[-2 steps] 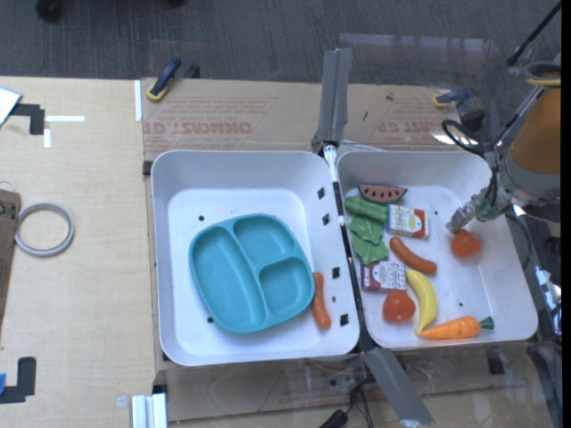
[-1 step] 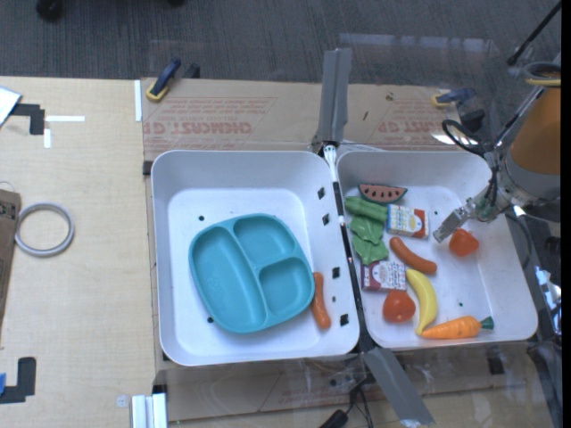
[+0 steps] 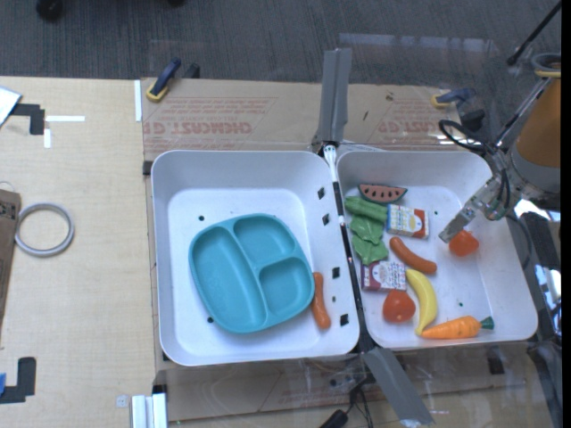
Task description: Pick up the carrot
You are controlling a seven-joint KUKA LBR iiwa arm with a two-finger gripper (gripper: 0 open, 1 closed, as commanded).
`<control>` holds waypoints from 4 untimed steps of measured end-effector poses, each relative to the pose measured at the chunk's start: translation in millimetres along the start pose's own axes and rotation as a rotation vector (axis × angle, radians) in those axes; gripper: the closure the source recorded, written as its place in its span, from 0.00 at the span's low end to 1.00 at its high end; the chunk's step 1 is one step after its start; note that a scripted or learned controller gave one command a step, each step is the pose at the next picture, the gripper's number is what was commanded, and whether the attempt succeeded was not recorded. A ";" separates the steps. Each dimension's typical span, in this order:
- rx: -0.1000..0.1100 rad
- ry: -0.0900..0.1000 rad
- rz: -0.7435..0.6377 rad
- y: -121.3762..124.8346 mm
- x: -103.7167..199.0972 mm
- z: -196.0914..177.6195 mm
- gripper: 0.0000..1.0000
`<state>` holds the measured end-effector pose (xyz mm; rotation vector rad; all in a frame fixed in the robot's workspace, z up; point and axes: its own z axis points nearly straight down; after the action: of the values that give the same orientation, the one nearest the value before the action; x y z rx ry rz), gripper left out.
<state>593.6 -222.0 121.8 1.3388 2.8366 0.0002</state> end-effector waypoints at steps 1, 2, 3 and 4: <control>-0.003 -0.004 0.002 0.8 -1.0 -10.2 1.00; -0.003 -0.003 0.002 0.8 -0.9 -10.2 0.00; 0.000 0.000 -0.181 7.4 -5.7 -19.2 0.00; 0.001 0.004 -0.340 -6.8 6.2 -13.5 0.00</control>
<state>584.4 -221.5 135.2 0.8410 3.0257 0.0003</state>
